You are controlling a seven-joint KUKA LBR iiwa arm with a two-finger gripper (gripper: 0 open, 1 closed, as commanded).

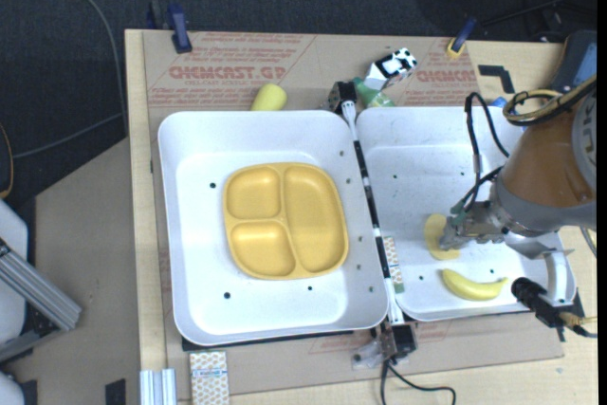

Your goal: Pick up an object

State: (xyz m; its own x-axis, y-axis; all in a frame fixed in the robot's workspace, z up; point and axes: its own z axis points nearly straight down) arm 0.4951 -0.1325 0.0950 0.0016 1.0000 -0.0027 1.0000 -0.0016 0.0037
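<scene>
L bin [190, 204] holds a yellow tray [285, 219] w/ three compartments, lying flat near the middle, untouched. Just behind that bin, on the bench, sits a small yellow item [269, 97].

R bin [417, 156] holds two things: a yellow lump [438, 237] and a banana [471, 285], near each other at the front. The gripper [462, 228] is down at the lump, touching or almost touching it; can't tell if it's clenched or released, too small and hidden by the wrist.

Progress: approach looks done, prob. aimed at the lump. Nothing lifted yet; both items rest on the bin floor. Grasp and lift remain.
</scene>
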